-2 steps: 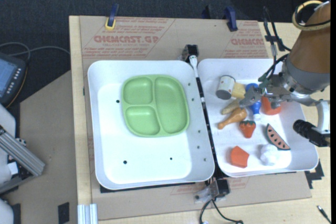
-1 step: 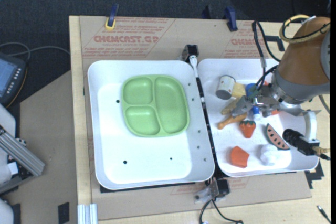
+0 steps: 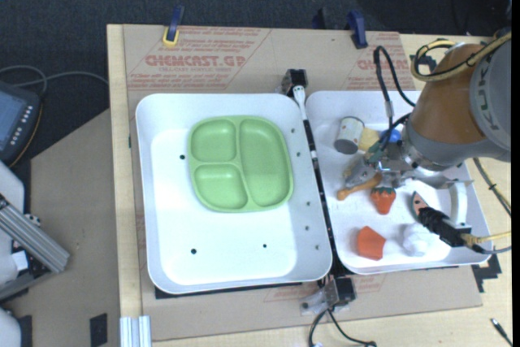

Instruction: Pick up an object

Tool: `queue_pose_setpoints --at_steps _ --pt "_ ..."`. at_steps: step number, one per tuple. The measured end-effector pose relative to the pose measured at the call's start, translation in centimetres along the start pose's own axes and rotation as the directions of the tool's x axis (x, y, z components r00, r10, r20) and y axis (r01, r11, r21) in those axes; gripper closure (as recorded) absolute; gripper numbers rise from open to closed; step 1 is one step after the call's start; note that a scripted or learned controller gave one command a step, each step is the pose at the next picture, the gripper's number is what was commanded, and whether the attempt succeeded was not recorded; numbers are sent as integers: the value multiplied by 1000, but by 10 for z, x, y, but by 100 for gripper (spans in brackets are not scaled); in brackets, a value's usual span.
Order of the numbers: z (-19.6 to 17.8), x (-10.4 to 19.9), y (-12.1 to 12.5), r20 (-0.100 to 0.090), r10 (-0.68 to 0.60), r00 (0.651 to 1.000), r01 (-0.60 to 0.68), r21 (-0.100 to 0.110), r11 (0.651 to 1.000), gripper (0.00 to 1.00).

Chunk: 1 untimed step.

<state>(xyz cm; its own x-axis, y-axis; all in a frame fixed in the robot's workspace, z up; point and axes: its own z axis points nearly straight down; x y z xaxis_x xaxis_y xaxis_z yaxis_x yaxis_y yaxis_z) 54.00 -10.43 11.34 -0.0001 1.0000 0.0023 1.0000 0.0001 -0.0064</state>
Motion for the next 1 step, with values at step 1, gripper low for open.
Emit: queue_pose_setpoints --at_steps 1 --pt "31 1 0 1 0 1000 0 -2 1000 0"
